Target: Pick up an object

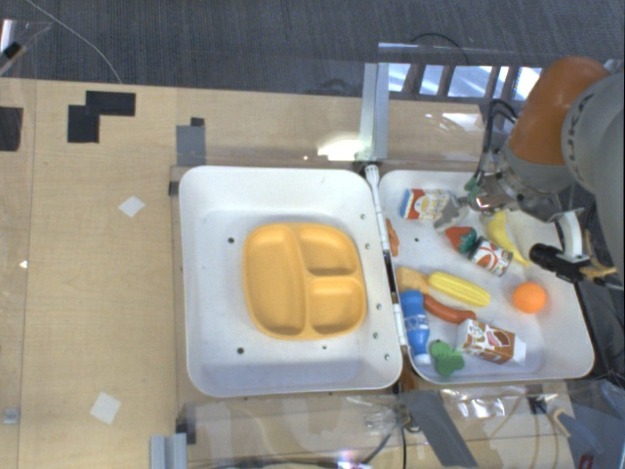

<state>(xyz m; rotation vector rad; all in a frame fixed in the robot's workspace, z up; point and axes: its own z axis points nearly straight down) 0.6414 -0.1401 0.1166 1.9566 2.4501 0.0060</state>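
Arm (571,125): grey body with orange band, entering from the right edge of the frame and reaching over the upper part of the right bin.
Gripper (476,195): at the upper middle of the right bin, just beside the small carton; whether the fingers are open or closed cannot be determined, and no object can be confirmed between them.
Right bin (576,360): shallow, white, at the lower right of the frame; holds all loose objects.
Small carton (422,204): white with red print, lying at the upper left of the right bin.
Banana (506,234): yellow, right of the gripper, partly under the arm.
Can (487,255): red and white, lying tilted, below the gripper.
Corn cob (459,288): yellow, lying across the middle of the right bin.
Sausage (451,311): orange-red, just below the corn cob.
Orange ball (529,298): right side of the right bin, apart from the corn cob.
Blue bottle (414,322): along the left wall of the right bin.
Green item (446,359): lower left corner of the right bin.
Second carton (491,343): white and brown, lying flat, lower middle of the right bin.
Left bin (210,262): white, at frame centre; contains the yellow tray.
Yellow tray (304,279): three compartments, centred in the left bin.
Bench (88,291): light wood surface, carrying both bins.
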